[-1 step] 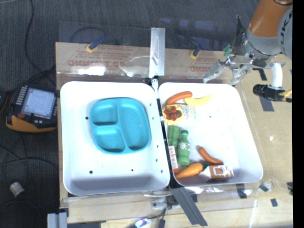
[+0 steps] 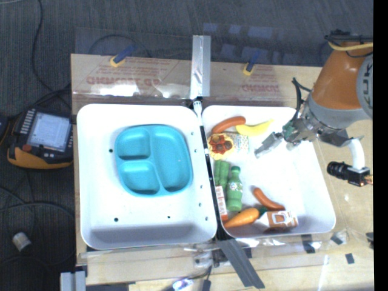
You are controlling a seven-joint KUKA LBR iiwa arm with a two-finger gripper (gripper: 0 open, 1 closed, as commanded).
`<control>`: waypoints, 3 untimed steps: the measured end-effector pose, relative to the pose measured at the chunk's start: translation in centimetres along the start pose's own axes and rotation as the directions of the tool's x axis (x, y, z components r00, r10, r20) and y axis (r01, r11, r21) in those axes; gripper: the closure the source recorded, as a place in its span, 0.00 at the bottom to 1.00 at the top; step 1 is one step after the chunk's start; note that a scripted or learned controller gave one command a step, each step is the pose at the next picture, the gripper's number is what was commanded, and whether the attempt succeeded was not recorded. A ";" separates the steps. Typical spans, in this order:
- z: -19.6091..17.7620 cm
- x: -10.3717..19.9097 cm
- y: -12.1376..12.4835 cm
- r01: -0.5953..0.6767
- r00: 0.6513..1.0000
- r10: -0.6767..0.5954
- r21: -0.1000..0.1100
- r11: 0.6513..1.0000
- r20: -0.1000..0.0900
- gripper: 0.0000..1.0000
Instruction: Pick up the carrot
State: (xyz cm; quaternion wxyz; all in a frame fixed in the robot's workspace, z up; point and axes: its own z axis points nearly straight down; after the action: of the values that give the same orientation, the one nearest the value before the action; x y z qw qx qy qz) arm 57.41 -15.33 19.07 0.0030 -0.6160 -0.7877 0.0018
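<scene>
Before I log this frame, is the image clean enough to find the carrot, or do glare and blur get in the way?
Camera view: soft overall, small labels unreadable. Even light, faint shadows. The white right bin is bright but not blown out. The carrot stands out clearly at the bin's near edge. The gripper is slightly smeared. Glare streaks sit on the plastic sheet behind the bins.

Grey arm [image 2: 339, 96] from the right — end effector [image 2: 267, 145] low, tilted

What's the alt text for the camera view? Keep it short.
The gripper hangs over the right bin, far from the carrot lying at the bin's near edge among a green bottle, sausages and a banana. The left bin holds a blue divided plate.
</scene>
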 end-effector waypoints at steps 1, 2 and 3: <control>-2.4 -0.8 6.8 0.124 0.992 -0.124 -0.006 0.992 0.005 0.00; 2.8 0.2 6.3 0.157 0.988 -0.157 -0.004 0.988 0.004 0.00; -2.3 0.3 9.8 0.232 0.973 -0.232 -0.007 0.973 0.006 0.00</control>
State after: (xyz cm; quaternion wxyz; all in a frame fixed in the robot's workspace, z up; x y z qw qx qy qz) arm 66.89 -12.68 21.27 -0.0012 -0.5199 -0.8542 0.0002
